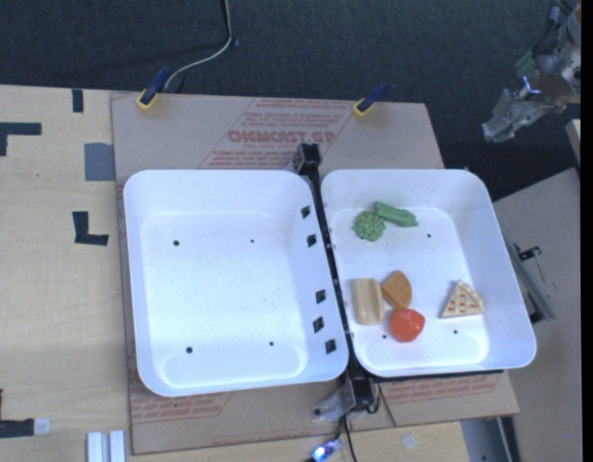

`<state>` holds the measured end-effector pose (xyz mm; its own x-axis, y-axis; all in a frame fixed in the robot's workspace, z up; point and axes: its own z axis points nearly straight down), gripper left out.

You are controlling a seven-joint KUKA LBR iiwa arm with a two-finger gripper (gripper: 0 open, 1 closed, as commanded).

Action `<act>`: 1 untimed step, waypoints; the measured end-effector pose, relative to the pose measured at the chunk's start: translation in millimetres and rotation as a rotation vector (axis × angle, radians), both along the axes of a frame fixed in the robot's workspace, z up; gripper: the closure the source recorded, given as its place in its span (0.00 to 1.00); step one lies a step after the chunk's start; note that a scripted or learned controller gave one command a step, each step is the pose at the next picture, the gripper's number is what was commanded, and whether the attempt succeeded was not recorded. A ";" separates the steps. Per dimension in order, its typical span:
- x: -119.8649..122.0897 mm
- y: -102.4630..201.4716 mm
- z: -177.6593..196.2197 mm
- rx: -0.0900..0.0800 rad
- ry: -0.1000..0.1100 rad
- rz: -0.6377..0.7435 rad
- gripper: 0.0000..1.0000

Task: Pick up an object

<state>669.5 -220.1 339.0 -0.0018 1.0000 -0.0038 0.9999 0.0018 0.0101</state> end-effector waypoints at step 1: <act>-0.8 4.5 14.0 0.003 0.008 -0.001 1.00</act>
